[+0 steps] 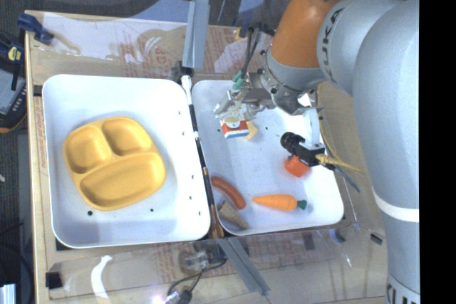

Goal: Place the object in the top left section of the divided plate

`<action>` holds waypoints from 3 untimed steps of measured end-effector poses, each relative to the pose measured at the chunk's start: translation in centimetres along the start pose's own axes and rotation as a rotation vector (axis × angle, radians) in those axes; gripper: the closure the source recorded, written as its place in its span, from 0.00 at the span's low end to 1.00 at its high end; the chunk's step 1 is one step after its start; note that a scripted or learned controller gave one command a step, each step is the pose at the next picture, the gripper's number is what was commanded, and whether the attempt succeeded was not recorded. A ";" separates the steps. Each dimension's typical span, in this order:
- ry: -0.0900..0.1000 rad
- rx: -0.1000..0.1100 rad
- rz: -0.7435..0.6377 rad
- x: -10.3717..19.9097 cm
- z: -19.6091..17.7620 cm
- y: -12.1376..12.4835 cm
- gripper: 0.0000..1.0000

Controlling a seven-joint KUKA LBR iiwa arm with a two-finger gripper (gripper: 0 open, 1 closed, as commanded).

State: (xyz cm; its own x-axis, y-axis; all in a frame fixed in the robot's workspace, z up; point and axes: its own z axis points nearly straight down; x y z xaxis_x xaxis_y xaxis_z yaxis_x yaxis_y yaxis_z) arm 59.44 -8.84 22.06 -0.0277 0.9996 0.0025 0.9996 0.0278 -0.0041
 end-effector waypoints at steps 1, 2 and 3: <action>-0.001 -0.002 -0.083 7.1 -6.0 1.6 1.00; -0.002 0.001 -0.182 19.7 -4.6 -1.3 1.00; -0.004 0.002 -0.114 25.3 3.8 0.6 1.00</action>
State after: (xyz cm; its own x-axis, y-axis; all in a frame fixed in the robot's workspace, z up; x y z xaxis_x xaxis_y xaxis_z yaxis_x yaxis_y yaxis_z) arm 59.36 16.43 18.28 -0.1413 0.9900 -0.0012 0.9900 0.1413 -0.0064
